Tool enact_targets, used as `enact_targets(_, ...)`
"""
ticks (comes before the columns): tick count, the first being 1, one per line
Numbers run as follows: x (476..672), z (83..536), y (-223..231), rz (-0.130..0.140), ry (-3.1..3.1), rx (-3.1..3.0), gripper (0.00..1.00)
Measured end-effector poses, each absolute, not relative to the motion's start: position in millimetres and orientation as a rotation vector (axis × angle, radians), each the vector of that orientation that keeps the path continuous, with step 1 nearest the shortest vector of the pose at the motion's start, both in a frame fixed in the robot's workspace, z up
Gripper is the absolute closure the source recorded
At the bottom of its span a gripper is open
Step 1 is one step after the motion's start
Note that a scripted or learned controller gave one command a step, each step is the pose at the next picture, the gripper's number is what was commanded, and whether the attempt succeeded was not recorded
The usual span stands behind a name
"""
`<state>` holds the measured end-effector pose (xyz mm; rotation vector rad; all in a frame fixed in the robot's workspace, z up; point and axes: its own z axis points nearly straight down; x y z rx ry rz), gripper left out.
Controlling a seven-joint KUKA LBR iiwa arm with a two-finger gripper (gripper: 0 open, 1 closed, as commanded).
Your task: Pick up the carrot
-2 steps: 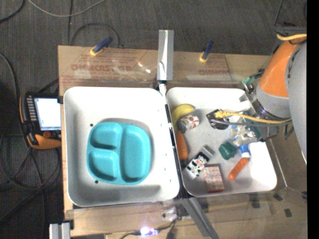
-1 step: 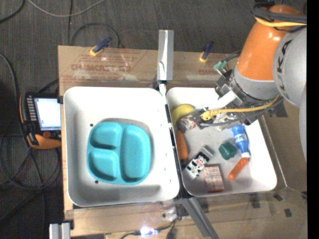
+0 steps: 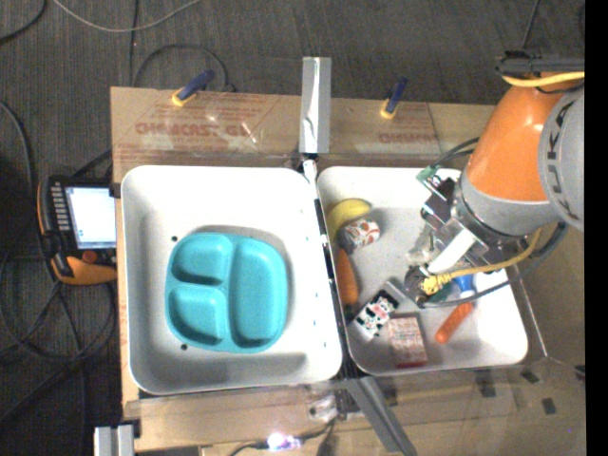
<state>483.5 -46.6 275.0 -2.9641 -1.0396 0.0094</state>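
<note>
the gripper (image 3: 429, 278) hovers mid right bin (image 3: 513, 350); i cannot tell its opening. two orange sticks could pass for the carrot (image 3: 345, 278), so it may grab the wrong one.

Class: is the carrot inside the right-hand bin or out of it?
Inside. The carrot lies on the floor of the right bin, just below the gripper.

The arm (image 3: 532, 160) comes in from the right side – grey body with the orange band wide above the wrist. The wrist bends down and to the left, and the gripper (image 3: 429, 283) hangs low under it, partly hidden by cables
</note>
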Motion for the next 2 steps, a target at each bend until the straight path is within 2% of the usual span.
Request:
enact_targets(1,482.9,260.6,-62.8,0.011,-0.316,-3.127,1.0)
enact_targets(2,484.0,261.0,-30.2,0.008,-0.661,-3.071,1.0)
